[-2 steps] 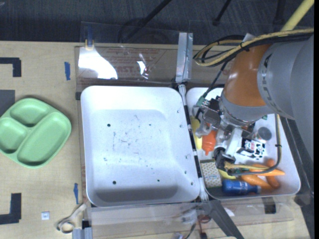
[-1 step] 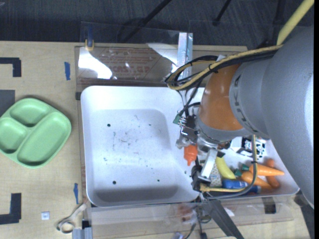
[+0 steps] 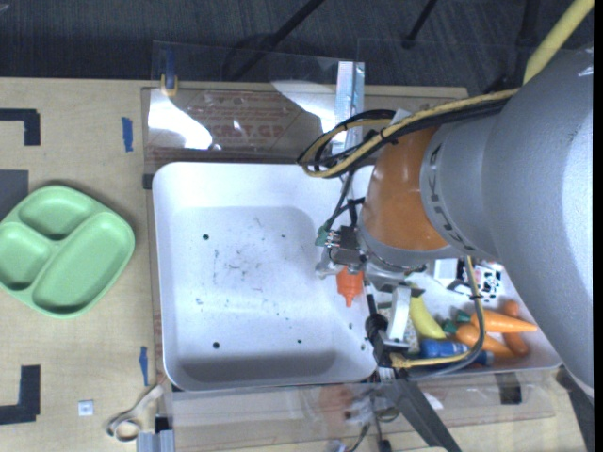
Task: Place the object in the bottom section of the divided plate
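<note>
The green divided plate [image 3: 64,250] lies on the wooden bench to the left of both bins, with two small sections at its top and one long section at its lower right. My gripper [image 3: 347,269] hangs below the orange-banded wrist, over the wall between the two white bins. A small orange piece [image 3: 350,288] shows right at its tip; whether it is gripped is unclear. In the right bin [image 3: 528,370] lie a yellow banana [image 3: 426,319], orange carrots [image 3: 497,326] and a blue item [image 3: 441,349], partly hidden by the arm.
The left white bin [image 3: 188,205] lies between the plate and the gripper, its floor scuffed. A clear plastic panel [image 3: 254,111] stands behind it. Cables [image 3: 415,347] hang from the wrist over the right bin. The grey arm [image 3: 528,177] covers the upper right.
</note>
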